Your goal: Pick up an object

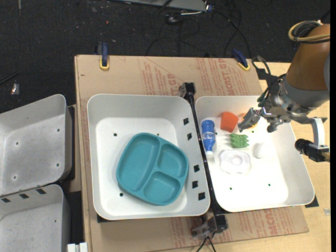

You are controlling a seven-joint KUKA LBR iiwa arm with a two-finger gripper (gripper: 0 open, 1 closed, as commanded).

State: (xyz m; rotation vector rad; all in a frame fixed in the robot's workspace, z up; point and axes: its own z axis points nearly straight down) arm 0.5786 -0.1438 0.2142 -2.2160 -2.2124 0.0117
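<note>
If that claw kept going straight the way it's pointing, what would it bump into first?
Probably the orange block: the gripper points left and down toward it in the right bin. Its height above the bin is unclear, so it might pass over.

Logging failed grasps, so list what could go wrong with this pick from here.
1. The orange block, green toy, blue bottle and clear lid lie close together in the right bin; the hand may nudge neighbours.
2. The clear lid looks flat and hard to pinch.

Glossy teal plastic tray (152,168)
</note>
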